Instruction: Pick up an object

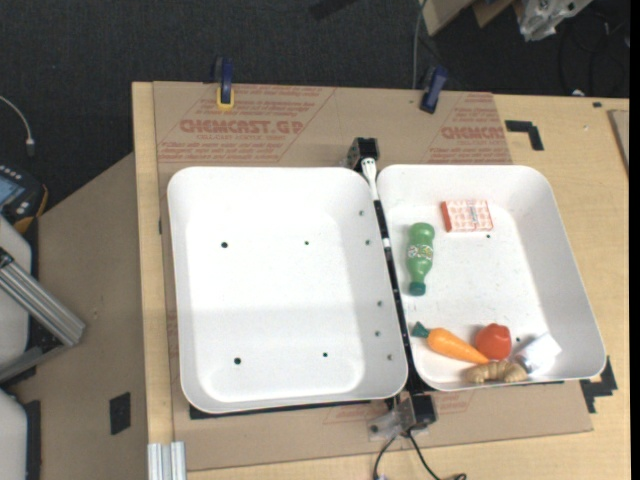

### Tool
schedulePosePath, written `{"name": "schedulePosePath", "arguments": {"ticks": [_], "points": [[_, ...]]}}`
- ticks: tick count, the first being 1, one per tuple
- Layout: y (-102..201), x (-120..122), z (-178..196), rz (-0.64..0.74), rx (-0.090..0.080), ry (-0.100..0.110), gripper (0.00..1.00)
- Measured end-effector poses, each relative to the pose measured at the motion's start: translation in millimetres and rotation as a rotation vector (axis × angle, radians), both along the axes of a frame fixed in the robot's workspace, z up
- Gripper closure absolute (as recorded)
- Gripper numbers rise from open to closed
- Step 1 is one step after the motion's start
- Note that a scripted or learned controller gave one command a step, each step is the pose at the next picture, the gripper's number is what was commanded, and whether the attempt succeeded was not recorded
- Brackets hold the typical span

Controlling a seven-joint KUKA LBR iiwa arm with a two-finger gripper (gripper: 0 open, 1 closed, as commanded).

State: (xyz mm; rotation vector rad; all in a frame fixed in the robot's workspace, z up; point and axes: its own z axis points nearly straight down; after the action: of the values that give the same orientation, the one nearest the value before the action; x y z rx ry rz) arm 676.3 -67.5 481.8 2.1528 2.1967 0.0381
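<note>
— Claw (548,8) sits parked far beyond the right bin (560,238), off the worktop; I can't tell how it's set. Where are the objects?

— All in that bin: one green bottle (419,256) by its left wall, one red card (466,215), one carrot (450,344), one tomato (493,341), one ginger root (497,372). Nothing looks lifted, so I judge the pick hasn't begun.

— And the left bin (200,298)?

— One, beside it.
</note>
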Motion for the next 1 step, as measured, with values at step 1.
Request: {"name": "schedulePosePath", "arguments": {"ticks": [1], "points": [[0.8, 0.6, 11.1, 0.001, -0.002, -0.005, 1.00]]}}
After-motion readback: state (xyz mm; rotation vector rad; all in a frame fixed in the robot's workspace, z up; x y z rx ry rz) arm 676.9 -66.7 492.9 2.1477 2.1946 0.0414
